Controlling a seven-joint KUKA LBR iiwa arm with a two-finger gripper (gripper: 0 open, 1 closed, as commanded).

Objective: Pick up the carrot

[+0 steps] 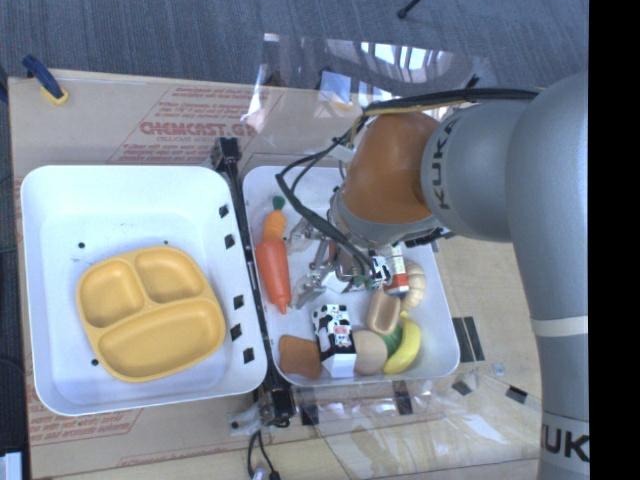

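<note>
Two shallow white bins sit side by side on the bench. Left bin [50, 268] holds a yellow three-compartment plate [150, 313], lying flat toward the near-left part of the bin. Right bin [440, 353] holds the toy food. The carrot [273, 263] lies along the right bin's left wall, orange body lengthwise, green top at the far end, tip toward the near side. The arm [500, 168] reaches in from the right, orange band above the wrist over the far-middle of the right bin. The gripper [318, 280] hangs just to the right of the carrot, metal fingers pointing down toward the bin floor; the carrot is not between them, and whether the jaws are spread or closed cannot be told from this angle. Near side of the right bin: a brown bread-like piece [299, 356], a black-and-white cow-pattern carton [334, 333], a banana [405, 348], and a tan roll-shaped item [383, 311], clustered close together. A blue-and-yellow clip [45, 80] sits on the cardboard at far left.
</note>
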